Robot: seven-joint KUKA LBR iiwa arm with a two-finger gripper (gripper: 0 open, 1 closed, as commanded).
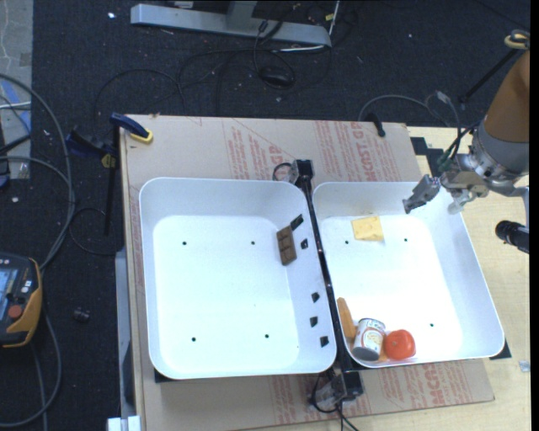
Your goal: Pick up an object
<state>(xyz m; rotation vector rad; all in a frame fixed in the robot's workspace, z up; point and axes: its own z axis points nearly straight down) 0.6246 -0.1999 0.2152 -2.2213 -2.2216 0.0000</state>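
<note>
In the right bin, a yellow flat block lies near the far wall. An orange carrot-like stick, a small tin can and a red ball-shaped fruit sit together in the near left corner. A brown bar leans on the right slope of the left bin. My gripper hangs over the far right corner of the right bin, open, with nothing between its fingers, to the right of the yellow block.
Small black clips dot the ridge between the bins. Cables and a grey bar lie behind the bench. A yellow-handled clamp sits at the cardboard's far left corner.
</note>
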